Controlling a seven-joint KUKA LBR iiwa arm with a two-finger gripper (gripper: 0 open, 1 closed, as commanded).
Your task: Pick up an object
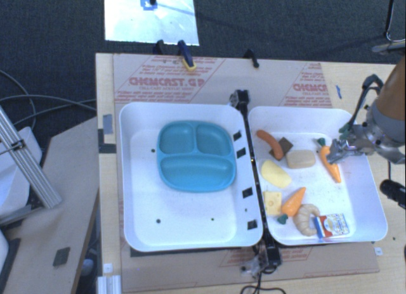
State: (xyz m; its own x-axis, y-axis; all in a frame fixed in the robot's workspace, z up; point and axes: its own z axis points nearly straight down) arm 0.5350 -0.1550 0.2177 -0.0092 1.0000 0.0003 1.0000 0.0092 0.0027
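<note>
Two white bins sit side by side on the bench. The left bin (pixel 136 178), well to the left of the gripper (pixel 338 150), holds one blue divided plate (pixel 195 156) with bare floor on every side of it. The right bin (pixel 298 118) lies under the gripper and holds the small things. One pale yellow piece (pixel 275 173) lies down and to the left of the gripper, one tan block (pixel 301 158) just to its left, and one sausage (pixel 269 142) further left, touching one small dark piece (pixel 285 145). One beige shrimp-like piece (pixel 306 218) lies below, near the bin's front rim, touching one small printed packet (pixel 332 225). There are two carrots: one carrot (pixel 330 165) lies right at the gripper's tip near the right wall, and the second carrot (pixel 293 201) lies lower left, just beside one small cheese wedge (pixel 273 201). One tiny green bit (pixel 321 140) sits just left of the gripper. The grey arm (pixel 387 118) comes in over the right rim. Whether the end effector is released or clenched cannot be told. Open floor lies along the bin's far side, above the gripper.
</note>
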